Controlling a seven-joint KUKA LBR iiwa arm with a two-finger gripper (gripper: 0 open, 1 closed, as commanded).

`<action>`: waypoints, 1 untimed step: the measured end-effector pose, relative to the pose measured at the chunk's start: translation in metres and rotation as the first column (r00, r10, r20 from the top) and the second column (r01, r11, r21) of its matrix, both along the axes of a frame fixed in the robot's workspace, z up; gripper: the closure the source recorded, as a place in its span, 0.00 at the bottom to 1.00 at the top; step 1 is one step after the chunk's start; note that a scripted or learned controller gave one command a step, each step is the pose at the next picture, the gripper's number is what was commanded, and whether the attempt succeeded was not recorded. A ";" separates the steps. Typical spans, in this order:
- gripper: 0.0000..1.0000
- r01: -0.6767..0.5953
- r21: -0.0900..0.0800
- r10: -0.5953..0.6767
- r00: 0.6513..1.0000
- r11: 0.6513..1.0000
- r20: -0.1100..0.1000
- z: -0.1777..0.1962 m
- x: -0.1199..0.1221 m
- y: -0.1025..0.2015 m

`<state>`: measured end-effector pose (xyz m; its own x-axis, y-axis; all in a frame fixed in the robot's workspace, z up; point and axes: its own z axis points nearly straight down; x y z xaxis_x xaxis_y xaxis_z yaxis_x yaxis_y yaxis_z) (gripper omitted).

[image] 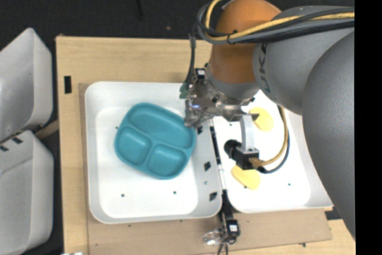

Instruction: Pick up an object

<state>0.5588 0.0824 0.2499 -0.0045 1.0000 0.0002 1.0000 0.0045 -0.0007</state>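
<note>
Background: dark floor around a light wooden bench (71, 146), with white padded shapes (21, 122) at the left edge.
Bench: bears two shallow white bins side by side, touching along their inner walls near the middle.
Left bin (98, 188): holds one blue divided plate (154, 140).
Plate: three compartments, one long and two smaller; it lies flat, face up, in the upper right part of the left bin, its right edge close to the wall shared with the other bin.
Right bin (286, 194): holds two yellow pieces, largely covered from above by the arm.
Upper yellow piece (263, 120): lies near the middle of the right bin, partly hidden by the arm.
Lower yellow piece (246, 177): lies toward the front of the right bin, just beside a black part of the tool.
Arm (322, 86): grey, reaching in from the right, its orange band (242, 45) above the wrist, with yellow and black cables looping around it.
Gripper (194, 111): hangs over the divide between the bins, at the right edge of the plate.
Fingers: hidden under the wrist hardware; cannot tell whether they are apart or together, or whether they touch the plate.
</note>
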 end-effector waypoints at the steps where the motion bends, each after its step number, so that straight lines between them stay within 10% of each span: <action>1: 1.00 0.000 -0.003 0.000 1.000 1.000 0.000 -0.009 0.009 0.000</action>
